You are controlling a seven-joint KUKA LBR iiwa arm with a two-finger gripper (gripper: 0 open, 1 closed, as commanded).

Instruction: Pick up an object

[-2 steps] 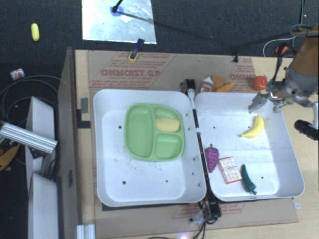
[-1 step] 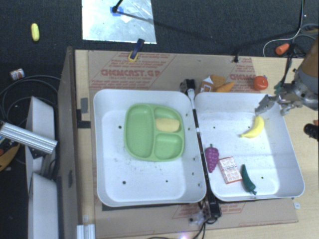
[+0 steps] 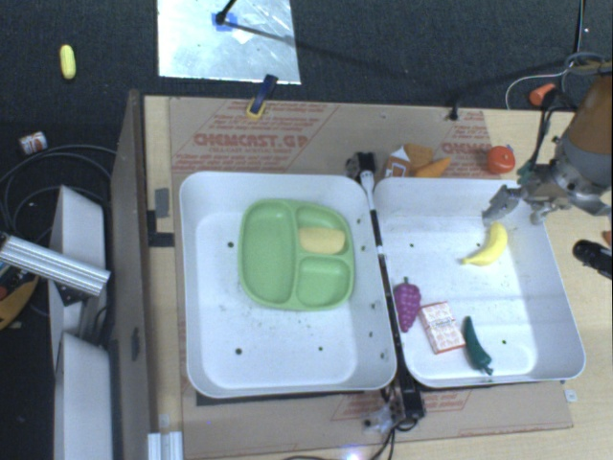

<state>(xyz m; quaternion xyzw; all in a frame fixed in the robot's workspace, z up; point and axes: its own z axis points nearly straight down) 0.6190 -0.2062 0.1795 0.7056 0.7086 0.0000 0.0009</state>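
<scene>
Past the bins, a red ball [image 3: 499, 159] and orange pieces [image 3: 427, 161] lie on the bench's far right, a blue-and-yellow tool [image 3: 260, 96] at its far edge. A shiny sheet [image 3: 228, 29] and a small yellow object [image 3: 67, 61] sit on the dark floor, cables [image 3: 38, 204] at left

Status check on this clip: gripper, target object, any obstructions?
Gripper open, fingers spread above the right bin, holding nothing. Banana just below it, lying loose. Nothing crowding the banana; grapes well apart.

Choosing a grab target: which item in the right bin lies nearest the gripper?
The banana, just below the gripper; the grapes, card and green pepper lie along the bin's near edge.
</scene>
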